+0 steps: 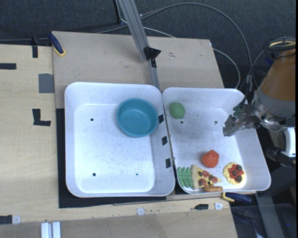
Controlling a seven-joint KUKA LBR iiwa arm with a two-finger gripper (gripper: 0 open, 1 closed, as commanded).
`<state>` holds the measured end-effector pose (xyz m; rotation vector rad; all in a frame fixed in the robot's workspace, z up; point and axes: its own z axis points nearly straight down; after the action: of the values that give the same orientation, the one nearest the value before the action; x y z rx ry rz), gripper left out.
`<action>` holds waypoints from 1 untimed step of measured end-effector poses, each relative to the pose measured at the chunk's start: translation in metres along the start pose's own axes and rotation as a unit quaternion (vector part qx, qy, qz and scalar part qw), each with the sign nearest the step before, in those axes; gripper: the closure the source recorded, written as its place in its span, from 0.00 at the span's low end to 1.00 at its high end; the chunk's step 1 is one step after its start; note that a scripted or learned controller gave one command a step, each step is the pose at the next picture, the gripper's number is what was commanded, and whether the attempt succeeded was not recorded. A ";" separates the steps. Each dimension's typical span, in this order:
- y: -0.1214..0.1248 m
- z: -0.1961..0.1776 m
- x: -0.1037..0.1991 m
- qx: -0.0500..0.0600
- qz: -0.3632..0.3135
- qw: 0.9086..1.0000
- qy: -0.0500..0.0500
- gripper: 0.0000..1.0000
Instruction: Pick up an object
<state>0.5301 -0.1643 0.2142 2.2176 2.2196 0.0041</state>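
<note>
Dark carpet is showing behind the tan table (20, 133), and two white bins are sitting side by side on it. We are starting at the claw (234, 124): it is hanging over the right edge of the right bin (248, 155), fingers pointing down and left, and we cannot tell whether they are spread or closed, nothing visible between them. The grey arm (275, 95) with its orange band is reaching in from the right.

Nearest the claw we are seeing a red tomato-like piece (210, 158), lying below and to the left of it on the bin floor. Just beside that, in the bottom right corner, a small round pizza-like toy (234, 173) and a flat pizza slice (207, 178) are lying, with a green ribbed piece (185, 176) touching the slice's left side. A green ball (177, 110) is sitting well apart near the top left corner. In the left bin (79, 133) a blue bowl (137, 117) is resting upright.

We are judging the red piece the likeliest pick: looks light, rigid plastic, smooth and rounded, so it may roll or slip. We are advising closing across its widest middle. Flat toys look harder to get under.
</note>
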 end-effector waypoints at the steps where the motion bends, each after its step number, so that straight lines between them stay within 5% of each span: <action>1: 0.000 -0.007 0.000 0.003 0.000 1.000 0.001 1.00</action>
<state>0.5301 -0.1641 0.2214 2.2212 2.2221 -0.0002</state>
